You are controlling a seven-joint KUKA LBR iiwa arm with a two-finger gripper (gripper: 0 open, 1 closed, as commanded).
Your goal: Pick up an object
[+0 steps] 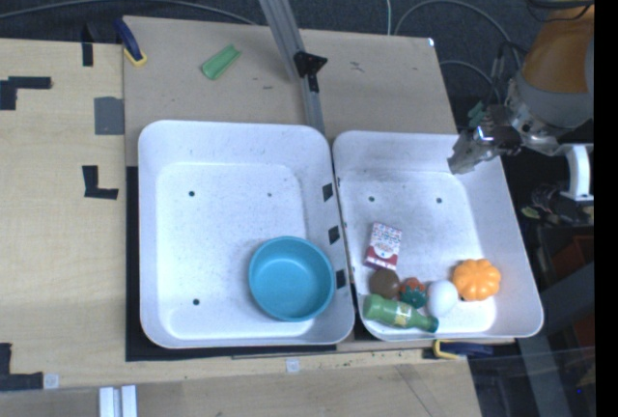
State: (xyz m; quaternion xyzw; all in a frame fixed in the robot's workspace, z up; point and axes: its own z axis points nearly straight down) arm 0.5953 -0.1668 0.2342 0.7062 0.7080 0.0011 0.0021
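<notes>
Blue bowl [290, 278] alone, L bin [232, 150]

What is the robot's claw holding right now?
Nothing that I can see. The gripper hangs over the far right edge of the right bin, away from the toys, with nothing between its fingers.

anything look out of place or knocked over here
A green bottle lies on its side at the near edge of the right bin, crowded with the other small items in that corner. A green block sits on the bench outside both bins. The blue bowl stands upright in the left bin.
</notes>
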